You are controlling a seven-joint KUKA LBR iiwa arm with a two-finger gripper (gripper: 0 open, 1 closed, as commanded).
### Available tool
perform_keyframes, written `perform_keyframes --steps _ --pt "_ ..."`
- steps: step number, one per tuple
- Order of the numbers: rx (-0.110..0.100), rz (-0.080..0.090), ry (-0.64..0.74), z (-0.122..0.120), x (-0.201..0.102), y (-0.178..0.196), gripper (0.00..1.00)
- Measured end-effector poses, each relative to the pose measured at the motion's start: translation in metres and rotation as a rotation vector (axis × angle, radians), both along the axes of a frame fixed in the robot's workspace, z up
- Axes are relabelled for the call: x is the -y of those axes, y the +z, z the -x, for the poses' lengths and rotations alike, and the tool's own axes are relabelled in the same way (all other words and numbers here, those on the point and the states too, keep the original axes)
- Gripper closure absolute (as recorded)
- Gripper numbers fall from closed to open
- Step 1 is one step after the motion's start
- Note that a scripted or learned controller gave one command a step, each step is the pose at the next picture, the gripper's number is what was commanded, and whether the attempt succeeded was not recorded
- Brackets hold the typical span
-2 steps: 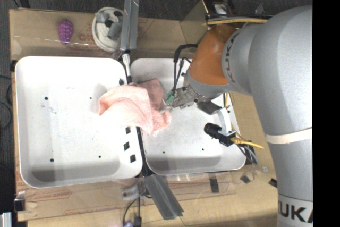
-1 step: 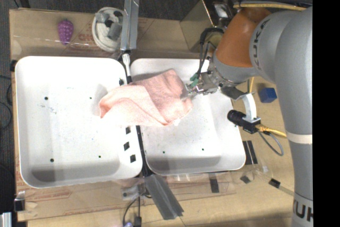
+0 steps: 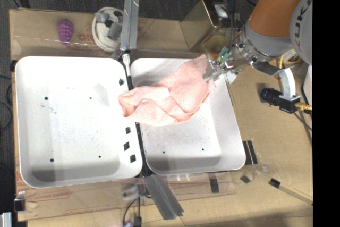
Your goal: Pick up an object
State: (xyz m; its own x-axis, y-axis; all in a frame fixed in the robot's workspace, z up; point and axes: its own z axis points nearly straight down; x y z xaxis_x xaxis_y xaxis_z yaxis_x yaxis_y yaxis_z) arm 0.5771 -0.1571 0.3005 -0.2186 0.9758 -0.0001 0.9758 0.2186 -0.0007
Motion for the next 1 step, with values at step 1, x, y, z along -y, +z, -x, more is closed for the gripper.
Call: perform_keyframes --steps 1 --pt "-0.004 -0.001 0.116 -0.0118 0.0421 -0.0833 1.00"
